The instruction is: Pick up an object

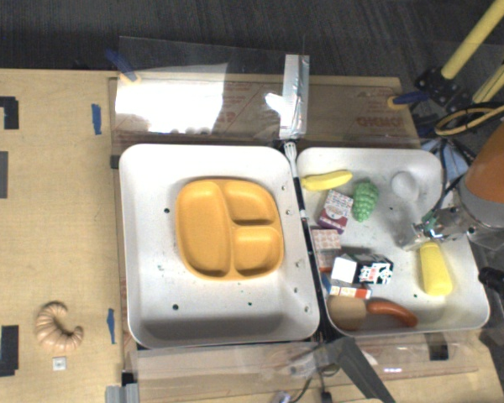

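Claw [427, 229] low in right bin [462, 162], near its right edge.
Claw state: cannot tell. Yellow block [435, 269] just below; toys crowd the left side.

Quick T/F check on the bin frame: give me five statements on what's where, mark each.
1. The orange divided tray sits in the left bin. True.
2. The banana lies in the left bin. False: it is in the right bin, near its far left corner.
3. The croissant lies on the bench outside both bins. True.
4. The green toy rests on the tray. False: it is in the right bin beside the banana.
5. The end effector is over the left bin. False: over the right bin.
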`<move>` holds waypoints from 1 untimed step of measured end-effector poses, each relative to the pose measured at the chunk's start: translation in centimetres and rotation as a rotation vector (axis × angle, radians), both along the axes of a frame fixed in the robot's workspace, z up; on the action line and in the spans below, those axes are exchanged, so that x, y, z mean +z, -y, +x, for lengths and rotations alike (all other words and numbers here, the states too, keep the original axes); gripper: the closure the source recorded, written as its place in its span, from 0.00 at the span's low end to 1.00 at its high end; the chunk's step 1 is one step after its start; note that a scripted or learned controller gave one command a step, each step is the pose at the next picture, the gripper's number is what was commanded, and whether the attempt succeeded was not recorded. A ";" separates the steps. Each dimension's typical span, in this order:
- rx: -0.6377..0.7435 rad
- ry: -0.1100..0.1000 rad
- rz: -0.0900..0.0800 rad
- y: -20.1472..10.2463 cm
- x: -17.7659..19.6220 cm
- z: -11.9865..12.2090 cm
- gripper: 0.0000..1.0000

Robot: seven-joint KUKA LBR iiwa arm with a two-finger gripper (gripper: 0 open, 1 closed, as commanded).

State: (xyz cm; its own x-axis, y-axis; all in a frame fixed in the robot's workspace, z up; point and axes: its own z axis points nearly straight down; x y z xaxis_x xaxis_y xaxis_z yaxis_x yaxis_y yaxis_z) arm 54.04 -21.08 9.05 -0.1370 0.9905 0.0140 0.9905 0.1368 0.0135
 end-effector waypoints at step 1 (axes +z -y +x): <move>-0.302 -0.010 -0.013 -5.9 10.2 0.4 1.00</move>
